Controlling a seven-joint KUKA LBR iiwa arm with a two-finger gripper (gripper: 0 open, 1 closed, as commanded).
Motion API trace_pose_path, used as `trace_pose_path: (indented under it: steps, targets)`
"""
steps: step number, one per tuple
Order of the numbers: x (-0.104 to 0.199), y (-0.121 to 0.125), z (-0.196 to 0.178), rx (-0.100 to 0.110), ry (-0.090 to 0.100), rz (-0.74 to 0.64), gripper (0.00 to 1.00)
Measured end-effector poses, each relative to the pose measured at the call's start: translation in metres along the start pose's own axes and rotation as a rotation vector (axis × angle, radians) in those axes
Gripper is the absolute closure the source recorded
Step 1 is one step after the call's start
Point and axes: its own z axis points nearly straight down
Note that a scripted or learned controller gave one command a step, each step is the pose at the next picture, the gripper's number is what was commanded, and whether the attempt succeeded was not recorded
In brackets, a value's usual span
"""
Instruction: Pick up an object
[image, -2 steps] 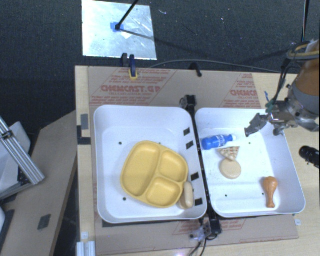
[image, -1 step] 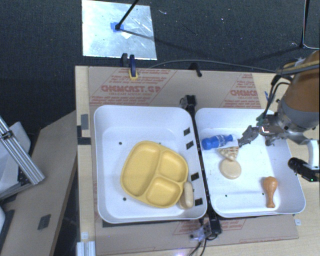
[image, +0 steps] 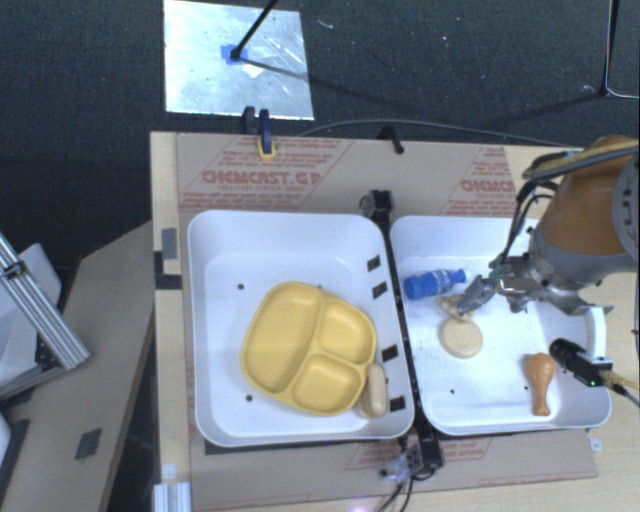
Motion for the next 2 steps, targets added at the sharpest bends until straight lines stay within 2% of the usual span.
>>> trace_pose_path:
  steps: [1, 2]
  targets:
    - [-0.005, -0.001, 0.06, -0.006, -0.001, 0.002, 0.0]
    - [-0.004, 0.002, 0.046, -0.011, -0.001, -0.001, 1.0]
